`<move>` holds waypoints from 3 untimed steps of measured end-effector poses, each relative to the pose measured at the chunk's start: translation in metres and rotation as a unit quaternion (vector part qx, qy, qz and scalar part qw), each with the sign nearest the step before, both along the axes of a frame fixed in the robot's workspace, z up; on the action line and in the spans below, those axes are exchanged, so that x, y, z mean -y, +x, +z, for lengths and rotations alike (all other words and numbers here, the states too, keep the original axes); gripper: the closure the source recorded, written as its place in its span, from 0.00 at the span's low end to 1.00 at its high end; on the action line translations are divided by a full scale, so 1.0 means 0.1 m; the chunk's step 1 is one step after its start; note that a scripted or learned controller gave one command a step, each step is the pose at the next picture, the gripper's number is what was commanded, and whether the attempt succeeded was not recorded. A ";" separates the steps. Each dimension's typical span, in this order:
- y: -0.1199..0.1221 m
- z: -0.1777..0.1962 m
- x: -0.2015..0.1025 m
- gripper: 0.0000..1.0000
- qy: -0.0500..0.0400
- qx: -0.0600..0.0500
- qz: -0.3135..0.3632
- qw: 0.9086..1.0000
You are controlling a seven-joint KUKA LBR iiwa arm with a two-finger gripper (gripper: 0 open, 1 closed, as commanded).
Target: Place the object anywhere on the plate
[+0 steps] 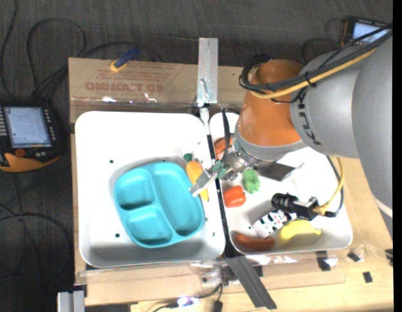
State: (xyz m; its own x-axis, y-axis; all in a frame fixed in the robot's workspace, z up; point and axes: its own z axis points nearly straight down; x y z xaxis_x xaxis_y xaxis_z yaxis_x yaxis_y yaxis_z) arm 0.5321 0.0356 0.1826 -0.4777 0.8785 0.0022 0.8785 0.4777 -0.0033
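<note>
A blue plate with three compartments lies in the left bin. An orange toy carrot with a green top hangs at the plate's right rim, close to the divider between the bins. My gripper reaches in from the right bin and is right at the carrot, low over the divider. The arm's orange band rises behind it. The wrist hides whether the carrot is clamped.
The right bin holds a red pepper, a green piece, a yellow banana, a brown sausage, a spotted white block and a red item at the back. A teach pendant lies left of the bench.
</note>
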 end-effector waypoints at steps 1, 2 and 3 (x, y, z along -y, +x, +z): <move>-0.49 0.44 -0.26 0.00 0.001 0.001 0.230 0.973; -0.44 -0.90 -1.01 0.00 0.001 0.010 0.179 0.984; -0.48 0.36 -0.52 0.00 0.000 0.001 0.333 0.943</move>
State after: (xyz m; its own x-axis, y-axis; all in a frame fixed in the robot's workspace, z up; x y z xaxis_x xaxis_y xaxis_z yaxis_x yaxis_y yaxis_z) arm 0.4837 0.0880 0.2189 -0.9233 0.3842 0.0001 0.3842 0.9233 -0.0017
